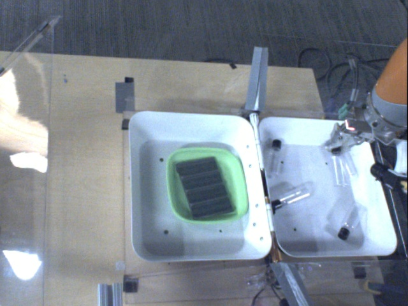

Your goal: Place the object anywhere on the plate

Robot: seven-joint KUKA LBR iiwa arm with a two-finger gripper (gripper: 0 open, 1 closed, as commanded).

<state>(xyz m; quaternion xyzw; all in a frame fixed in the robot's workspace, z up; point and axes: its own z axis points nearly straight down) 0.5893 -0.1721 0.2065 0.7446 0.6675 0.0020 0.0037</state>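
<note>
A green square plate (pixel 175 171) lies in the left bin (pixel 146 190). Flat on the plate's middle rests a dark grey ridged block (pixel 204 187), slightly turned. My gripper (pixel 341 139) hangs over the upper right part of the right bin (pixel 319 244), far from the plate and the block. Nothing is visibly held in it. The grey arm with its orange band (pixel 392 85) enters from the right edge.
Several clear vials with black caps lie in the right bin: one (pixel 294 196) near the divider, one (pixel 348 224) at the lower right, two (pixel 342 169) just below the gripper. A grey post (pixel 257 78) stands behind the bins.
</note>
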